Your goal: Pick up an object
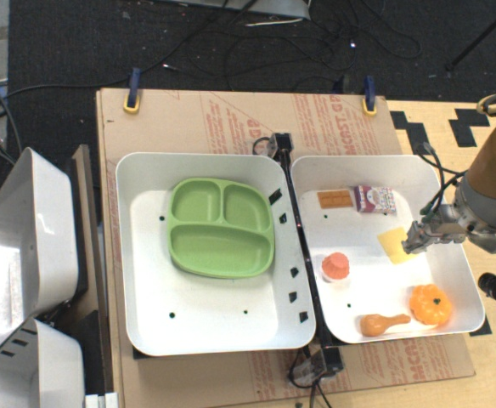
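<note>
Hovering: gripper at right bin's right side, touching yellow block
Fingers: can't tell, too small
Nearby: pumpkin, lower right
Left bin: green divided plate

I see red printed lettering on the cardboard sheet covering the worktop, upside down and too faint to read, small purple packet label illegible.

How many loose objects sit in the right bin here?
6: cracker and purple packet at the back, yellow block by the gripper, pink cup in the middle, pumpkin and orange gourd in front.
</note>
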